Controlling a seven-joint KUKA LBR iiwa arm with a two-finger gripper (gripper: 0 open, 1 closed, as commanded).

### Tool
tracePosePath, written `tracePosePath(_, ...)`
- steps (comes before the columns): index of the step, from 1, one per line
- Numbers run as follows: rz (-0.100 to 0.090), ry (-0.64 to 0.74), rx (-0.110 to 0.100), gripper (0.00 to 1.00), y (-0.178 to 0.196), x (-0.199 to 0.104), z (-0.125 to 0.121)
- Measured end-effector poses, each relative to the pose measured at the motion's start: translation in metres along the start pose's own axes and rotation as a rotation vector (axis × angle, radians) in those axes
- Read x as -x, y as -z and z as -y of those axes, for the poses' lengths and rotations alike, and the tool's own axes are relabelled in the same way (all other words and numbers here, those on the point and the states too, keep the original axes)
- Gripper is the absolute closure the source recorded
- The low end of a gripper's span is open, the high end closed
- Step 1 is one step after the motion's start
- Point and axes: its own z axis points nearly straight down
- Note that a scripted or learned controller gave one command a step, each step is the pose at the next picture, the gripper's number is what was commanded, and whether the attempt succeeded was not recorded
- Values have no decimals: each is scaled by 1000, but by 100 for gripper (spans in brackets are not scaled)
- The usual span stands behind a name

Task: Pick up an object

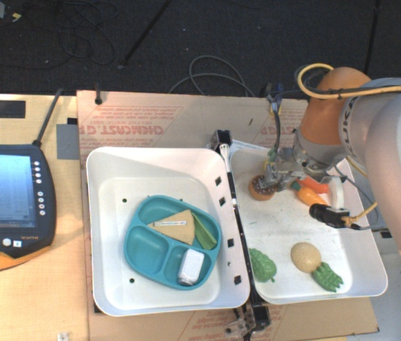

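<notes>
— Which one are you going for?

— The brown piece. It sits at the far left of the right bin, close to the wall between the two bins. My gripper is low over the floor just beside it, on its right, perhaps touching it.

— Do you have it?

— I can't say so. From this slant I cannot tell whether I'm spread or pressed together, and nothing shows pinched in me.

— How will it handle?

— It looks small, round and squat, so I'd guess light and stiff, with a smooth side that may slip. I'd come straight down and take it across its middle, low on the sides, turned so that neither jaw meets the wall.

— Anything in the way?

— An orange piece lies just to my right and could get nudged. A pale lump and two green toys lie well apart, along the near edge. The left bin holds a teal tray with a wedge and a white cylinder.
</notes>
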Motion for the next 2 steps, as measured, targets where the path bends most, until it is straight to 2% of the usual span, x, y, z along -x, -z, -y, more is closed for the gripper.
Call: tracePosePath(2, -1, 0, -4, 100, 19, 2, 1)
